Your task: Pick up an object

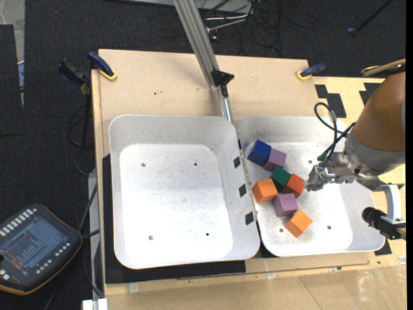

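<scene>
Several small blocks lie clustered in the right bin (335, 234): a blue block (259, 152), a purple block (277, 158), a green block (281, 175), a red-orange block (295, 185), an orange block (264, 190), another purple block (286, 204) and an orange block (299, 223) nearest the front. My gripper (314, 181) hangs low over the right bin, just right of the red-orange block. Nothing shows between its fingers.
The left bin (122, 173) sits beside the right one on the tan bench. A slanted metal pole (200, 44) runs down to the bins' shared edge. Clamps sit at the bench's back corners. A teach pendant (32, 247) lies at the lower left.
</scene>
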### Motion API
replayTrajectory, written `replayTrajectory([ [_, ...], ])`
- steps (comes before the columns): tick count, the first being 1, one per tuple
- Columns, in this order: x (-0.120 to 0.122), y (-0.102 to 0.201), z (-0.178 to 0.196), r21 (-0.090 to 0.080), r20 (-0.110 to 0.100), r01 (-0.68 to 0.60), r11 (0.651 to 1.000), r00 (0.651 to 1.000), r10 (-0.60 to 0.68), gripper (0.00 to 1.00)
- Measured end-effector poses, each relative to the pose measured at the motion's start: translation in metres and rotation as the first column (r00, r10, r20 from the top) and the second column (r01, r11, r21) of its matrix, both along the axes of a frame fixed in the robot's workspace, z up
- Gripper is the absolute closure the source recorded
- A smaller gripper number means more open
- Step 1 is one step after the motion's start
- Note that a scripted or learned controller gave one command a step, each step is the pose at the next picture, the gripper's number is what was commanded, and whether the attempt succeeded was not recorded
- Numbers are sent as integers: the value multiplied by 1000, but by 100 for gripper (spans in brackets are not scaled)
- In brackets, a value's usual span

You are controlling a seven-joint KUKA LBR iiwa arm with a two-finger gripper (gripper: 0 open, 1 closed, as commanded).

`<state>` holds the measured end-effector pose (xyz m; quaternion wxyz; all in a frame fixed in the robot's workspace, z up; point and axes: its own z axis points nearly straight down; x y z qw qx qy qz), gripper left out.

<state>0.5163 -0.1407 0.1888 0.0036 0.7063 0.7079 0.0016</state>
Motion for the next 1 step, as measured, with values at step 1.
replayTrajectory([
  [1, -5, -5, 60, 0, 0, 0, 1000, 1000, 0, 100],
])
